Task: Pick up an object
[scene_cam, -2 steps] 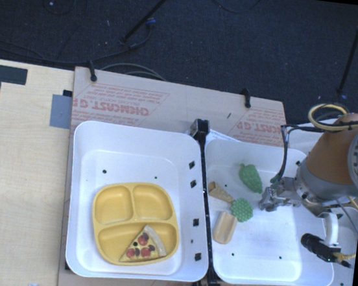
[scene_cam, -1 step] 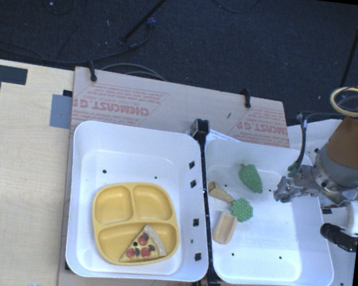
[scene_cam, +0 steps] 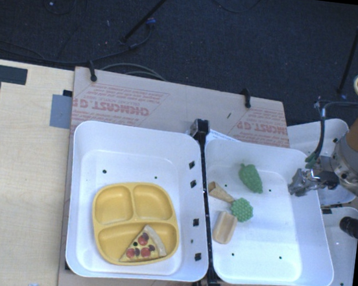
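**Approach geometry: nearest object lies to the view's left of my gripper**

My two-finger metal gripper sits at the right rim of the right-hand shallow white bin, reaching in from the view's right. Nothing lies between its tips; whether they are parted or closed, I cannot tell at this resolution.

Candidate objects, all in the right-hand bin:

1. The dark green bumpy plastic piece lies to the view's left of my gripper, at nearly the same height in the view, apart from it with bare bin floor between. Its long axis runs diagonally, upper-left to lower-right. I judge it the nearest target.
2. The lighter green knobbly cluster with a tan cone-shaped stem lies further left and lower. Its axis runs roughly left to right, stem toward the bin divider.
3. The tan rounded block sits just below that cluster, its long axis near vertical in the view.

The left-hand shallow white bin holds a yellow divided plastic tray with a toy pizza slice in its lower compartment, well apart from my gripper.

Judgement: the coming move is a leftward travel, with the finger line set across item 1's diagonal axis.
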Robot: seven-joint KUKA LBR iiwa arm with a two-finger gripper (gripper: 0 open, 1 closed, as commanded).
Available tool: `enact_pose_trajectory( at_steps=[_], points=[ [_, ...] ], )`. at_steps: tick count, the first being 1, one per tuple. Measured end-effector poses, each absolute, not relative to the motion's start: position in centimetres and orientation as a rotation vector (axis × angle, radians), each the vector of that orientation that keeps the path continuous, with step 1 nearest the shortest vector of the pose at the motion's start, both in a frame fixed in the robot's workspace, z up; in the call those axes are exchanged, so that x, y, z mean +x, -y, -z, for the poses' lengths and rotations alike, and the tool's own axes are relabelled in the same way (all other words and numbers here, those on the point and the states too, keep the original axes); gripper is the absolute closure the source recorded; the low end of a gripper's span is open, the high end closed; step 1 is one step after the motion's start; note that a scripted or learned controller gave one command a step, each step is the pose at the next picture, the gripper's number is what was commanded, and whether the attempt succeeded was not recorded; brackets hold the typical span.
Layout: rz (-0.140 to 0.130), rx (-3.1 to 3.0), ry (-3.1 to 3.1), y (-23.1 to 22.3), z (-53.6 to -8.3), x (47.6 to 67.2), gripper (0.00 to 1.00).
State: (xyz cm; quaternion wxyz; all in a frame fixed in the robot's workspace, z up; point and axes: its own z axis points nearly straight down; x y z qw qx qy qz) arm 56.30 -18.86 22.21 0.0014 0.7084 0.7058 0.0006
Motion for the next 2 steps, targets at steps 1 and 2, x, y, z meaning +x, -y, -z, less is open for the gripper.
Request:
enact_pose_trajectory(
  at_steps=[1, 2],
  points=[
    [-0.001, 2.218, -2.223, 18.9, -26.4, 56.4, 1.00],
    [0.001, 2.219, -2.230, 14.2, -26.7, 55.6, 1.00]
  ],
)
